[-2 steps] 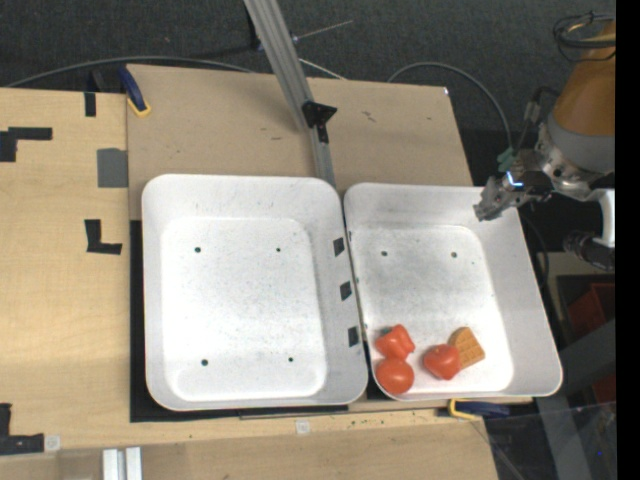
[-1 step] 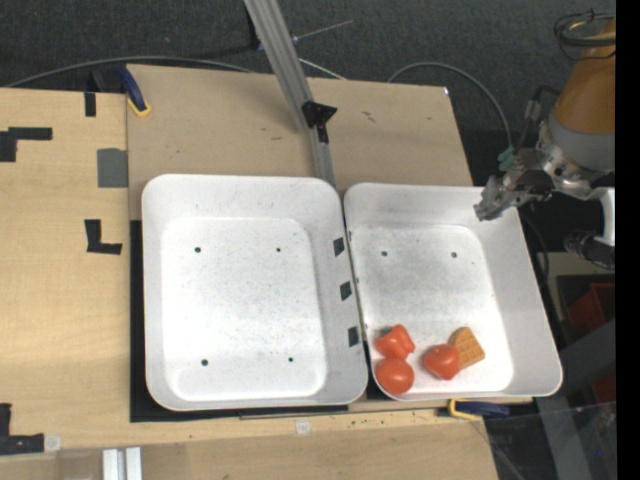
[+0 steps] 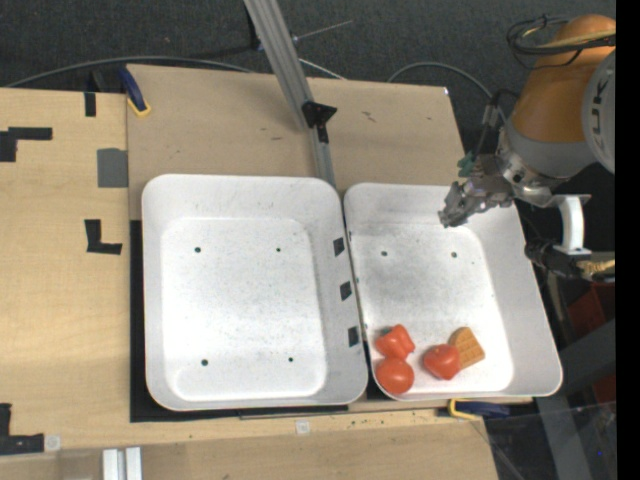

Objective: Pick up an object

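Observation:
Three red tomato-like pieces lie at the near edge of the right bin (image 3: 500,268): one (image 3: 395,341), one (image 3: 394,375) just below it, and one (image 3: 441,361) to their right. A tan waffle-like block (image 3: 467,345) touches the rightmost red piece. My gripper (image 3: 452,215) hangs over the bin's far right corner, well away from these objects, with nothing visible between its fingers.
The left bin (image 3: 240,288) sits beside the right one, joined by black clips (image 3: 345,290). A grey metal bar (image 3: 285,58) slants down from the top to the bins' far edge. The arm's orange band (image 3: 560,88) and cables stand at the right.

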Controlling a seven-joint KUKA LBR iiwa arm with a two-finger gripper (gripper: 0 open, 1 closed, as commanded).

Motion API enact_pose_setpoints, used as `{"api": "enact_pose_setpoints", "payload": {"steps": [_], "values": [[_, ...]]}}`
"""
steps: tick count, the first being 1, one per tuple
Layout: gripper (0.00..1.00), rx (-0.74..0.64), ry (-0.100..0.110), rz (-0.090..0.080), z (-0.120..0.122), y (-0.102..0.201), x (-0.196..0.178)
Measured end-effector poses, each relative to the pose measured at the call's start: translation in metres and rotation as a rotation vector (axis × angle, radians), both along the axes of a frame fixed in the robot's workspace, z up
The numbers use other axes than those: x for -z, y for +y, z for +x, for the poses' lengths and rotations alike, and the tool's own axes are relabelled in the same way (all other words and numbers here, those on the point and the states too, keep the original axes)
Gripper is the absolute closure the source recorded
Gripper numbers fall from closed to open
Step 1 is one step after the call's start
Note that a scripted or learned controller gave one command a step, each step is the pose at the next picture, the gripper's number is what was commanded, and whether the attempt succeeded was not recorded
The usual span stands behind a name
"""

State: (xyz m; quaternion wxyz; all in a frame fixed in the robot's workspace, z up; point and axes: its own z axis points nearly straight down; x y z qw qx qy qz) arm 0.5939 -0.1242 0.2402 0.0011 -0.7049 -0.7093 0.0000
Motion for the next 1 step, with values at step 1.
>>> {"api": "enact_pose_setpoints", "payload": {"steps": [1], "values": [[1.0,0.001,0.003,0.0,-0.0175,0.0539,0.013]]}}
